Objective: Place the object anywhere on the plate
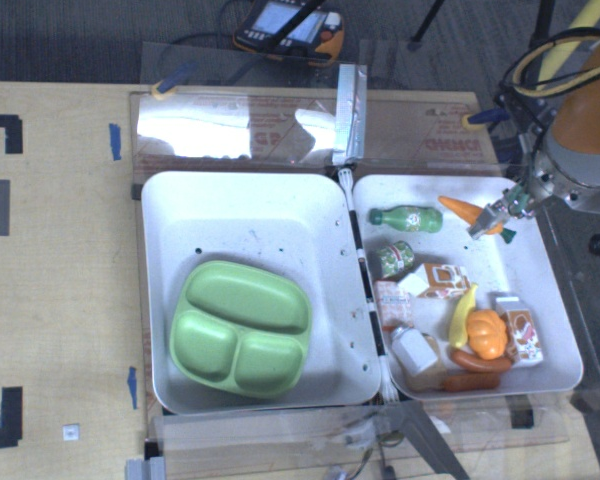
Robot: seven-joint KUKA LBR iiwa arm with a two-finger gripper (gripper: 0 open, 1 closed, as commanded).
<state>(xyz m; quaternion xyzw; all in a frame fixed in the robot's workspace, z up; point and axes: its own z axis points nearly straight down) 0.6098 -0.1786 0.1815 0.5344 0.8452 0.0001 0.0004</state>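
Observation:
The green plate [242, 328], split into three sections, lies in the left bin [170, 208], toward its front left. In the right bin's far corner lies an orange carrot [457, 208], pointing left. My gripper [493, 223] is down at the carrot's right end, touching or just over it, with the orange-banded wrist [580, 138] above it at the right edge. Whether the carrot is in its grasp is not visible from here.
The right bin [555, 298] also holds a green bottle [405, 218], a small can [396, 258], a banana [464, 313], an orange pumpkin-like toy [487, 334], a red sausage [470, 360] and several small cartons. A raised divider [365, 268] separates the bins.

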